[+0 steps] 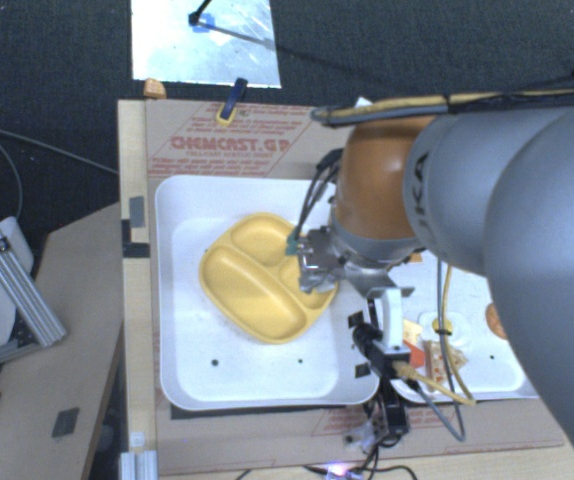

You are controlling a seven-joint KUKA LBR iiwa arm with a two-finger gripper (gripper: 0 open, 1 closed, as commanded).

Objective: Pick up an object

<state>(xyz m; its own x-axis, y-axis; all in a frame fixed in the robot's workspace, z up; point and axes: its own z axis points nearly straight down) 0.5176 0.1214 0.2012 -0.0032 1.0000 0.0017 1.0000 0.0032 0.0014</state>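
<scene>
looking down from the camera view, the yellow divided dish (258, 278) lies flat in the left bin (182, 368), apparently not lifted. the gripper (315, 268) sits at its right rim; i cannot tell its state, so the pick looks unfinished.

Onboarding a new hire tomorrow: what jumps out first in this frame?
The bulky grey arm with an orange band dominates the right half, reaching over the bins. Next is the yellow divided plastic dish, lying tilted in the left shallow white bin. The end effector sits at the dish's right edge; small colourful items lie in the right bin under the arm.
</scene>
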